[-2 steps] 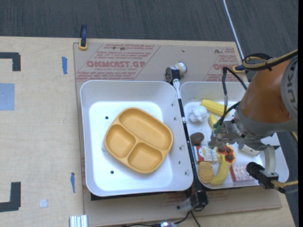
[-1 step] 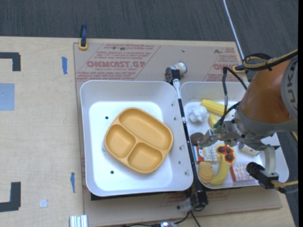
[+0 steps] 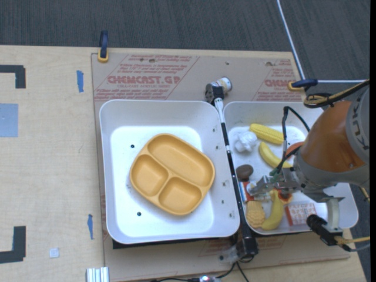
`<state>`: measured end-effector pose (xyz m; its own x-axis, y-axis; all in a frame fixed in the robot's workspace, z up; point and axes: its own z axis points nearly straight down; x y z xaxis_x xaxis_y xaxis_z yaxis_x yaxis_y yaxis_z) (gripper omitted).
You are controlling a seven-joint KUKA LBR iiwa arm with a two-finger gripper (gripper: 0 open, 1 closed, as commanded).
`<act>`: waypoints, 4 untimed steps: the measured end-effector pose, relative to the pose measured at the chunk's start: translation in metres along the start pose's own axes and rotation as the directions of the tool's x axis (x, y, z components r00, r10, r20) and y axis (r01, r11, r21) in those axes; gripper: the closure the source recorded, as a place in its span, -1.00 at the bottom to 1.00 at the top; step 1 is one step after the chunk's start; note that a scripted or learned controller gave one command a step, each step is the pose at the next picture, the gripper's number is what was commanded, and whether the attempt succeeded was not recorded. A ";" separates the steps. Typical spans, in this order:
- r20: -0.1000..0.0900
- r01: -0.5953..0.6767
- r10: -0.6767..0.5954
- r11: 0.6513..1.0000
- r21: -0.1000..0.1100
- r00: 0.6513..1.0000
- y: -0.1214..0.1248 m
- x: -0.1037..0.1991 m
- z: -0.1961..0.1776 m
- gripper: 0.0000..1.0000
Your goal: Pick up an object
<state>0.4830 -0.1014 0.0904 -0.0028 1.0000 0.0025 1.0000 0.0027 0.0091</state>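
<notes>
The right bin (image 3: 351, 211) holds several items: a corn cob (image 3: 265, 133), a small yellow banana (image 3: 268, 154), a white crumpled piece (image 3: 245, 140), a brown round item (image 3: 243, 171), a round cracker (image 3: 255, 214), a larger banana (image 3: 274, 212) and a red-and-white packet (image 3: 303, 212). My gripper (image 3: 265, 187) is low inside this bin, just above the larger banana and the cracker and to the right of the brown item. The arm's orange band (image 3: 329, 143) covers the bin's right middle.
The left bin (image 3: 111, 157) holds a yellow divided plate (image 3: 171, 174). A ridge (image 3: 228, 151) separates the two bins. Black cables (image 3: 294, 119) loop over the right bin's back, and a small black-and-silver fitting (image 3: 216, 89) sits behind the bins.
</notes>
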 end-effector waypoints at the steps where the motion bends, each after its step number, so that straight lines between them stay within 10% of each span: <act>1: 0.018 -0.009 0.010 1.000 -0.018 1.000 0.003 -0.008 -0.014 1.00; 2: 0.002 -0.001 0.001 1.000 0.007 1.000 -0.002 0.035 -0.095 1.00; 3: 0.002 -0.002 0.002 1.000 0.008 1.000 -0.002 0.035 -0.094 -1.00; 4: 0.006 -0.003 0.003 1.000 -0.002 1.000 -0.001 0.010 -0.007 -1.00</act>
<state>0.4822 -0.0918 0.0978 0.0007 1.0000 -0.0036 0.9999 -0.0006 0.0112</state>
